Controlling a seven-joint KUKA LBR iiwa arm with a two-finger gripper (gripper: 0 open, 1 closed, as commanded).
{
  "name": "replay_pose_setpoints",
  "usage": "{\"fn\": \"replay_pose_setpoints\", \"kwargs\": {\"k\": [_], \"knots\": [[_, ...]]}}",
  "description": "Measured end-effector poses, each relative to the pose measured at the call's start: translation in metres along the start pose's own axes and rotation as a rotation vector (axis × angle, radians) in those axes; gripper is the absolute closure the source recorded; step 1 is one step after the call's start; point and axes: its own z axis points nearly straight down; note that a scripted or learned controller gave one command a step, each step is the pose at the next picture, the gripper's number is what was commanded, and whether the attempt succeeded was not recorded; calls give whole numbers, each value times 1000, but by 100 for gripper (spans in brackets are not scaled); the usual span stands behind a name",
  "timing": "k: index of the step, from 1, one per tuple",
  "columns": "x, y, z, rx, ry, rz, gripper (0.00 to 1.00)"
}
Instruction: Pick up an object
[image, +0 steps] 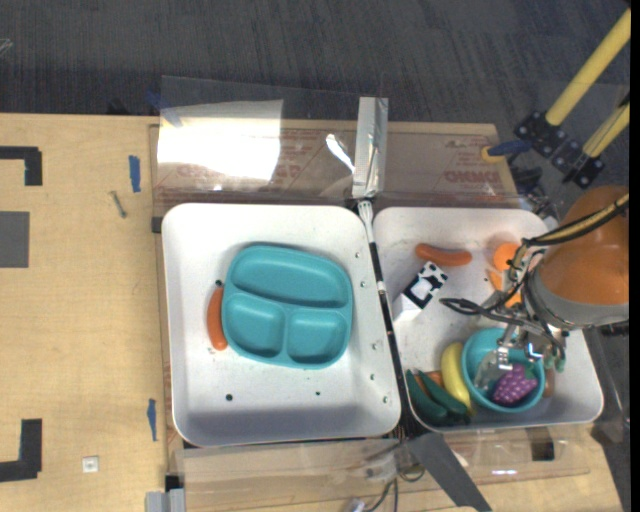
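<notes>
light: bright, even | glare: clear sheet (235, 150) behind bins | focus: slightly soft

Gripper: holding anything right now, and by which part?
Cannot be told. The gripper is down over the teal bowl in the right bin, above the purple grapes, but nothing is visibly gripped.

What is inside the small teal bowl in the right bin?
The teal bowl holds a bunch of purple grapes. The pincer hangs over the bowl and covers part of its inside, so anything else there is hidden.
</notes>
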Motion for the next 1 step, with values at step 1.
{"fn": "replay_pose_setpoints", "kwargs": {"k": [1], "knots": [[-65,-23,2,0,0,-109,0]]}}
